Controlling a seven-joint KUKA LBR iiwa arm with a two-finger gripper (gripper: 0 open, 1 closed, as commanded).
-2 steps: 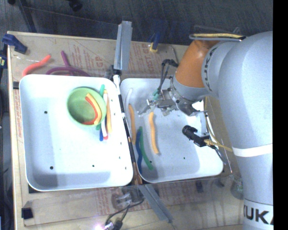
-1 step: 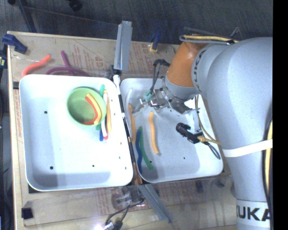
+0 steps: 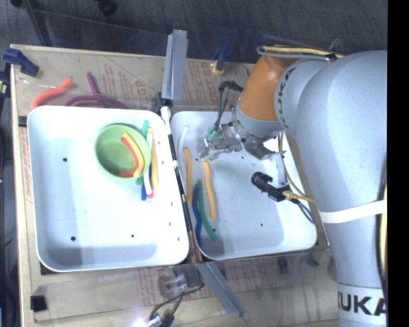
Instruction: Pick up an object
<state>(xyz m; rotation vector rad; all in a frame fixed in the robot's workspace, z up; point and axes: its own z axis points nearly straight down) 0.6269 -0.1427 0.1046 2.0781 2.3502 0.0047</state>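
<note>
Orange strips (image 3: pixel 208 189) lie in the right bin (image 3: pixel 296 234) just below the tool (image 3: pixel 211 148); I cannot tell its grip state

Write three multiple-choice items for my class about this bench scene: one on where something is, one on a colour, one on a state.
1. Where is the green bowl?
A. In the left bin
B. In the right bin
C. On the bench outside the bins

2. What colour is the band on the arm above the wrist?
A. Blue
B. Orange
C. Green

3. How does the bowl stand?
A. Turned upside down
B. Stacked on a second bowl
C. Open side up, with sticks across it

Answers:
1. A: the bowl sits in the upper middle of the left bin, while the right bin has long orange, green and blue sticks along its left side.
2. B: the orange band shows just above the hand, which is over the right bin's upper part.
3. C: its hollow inside faces the camera and coloured sticks cross its right rim.
</note>
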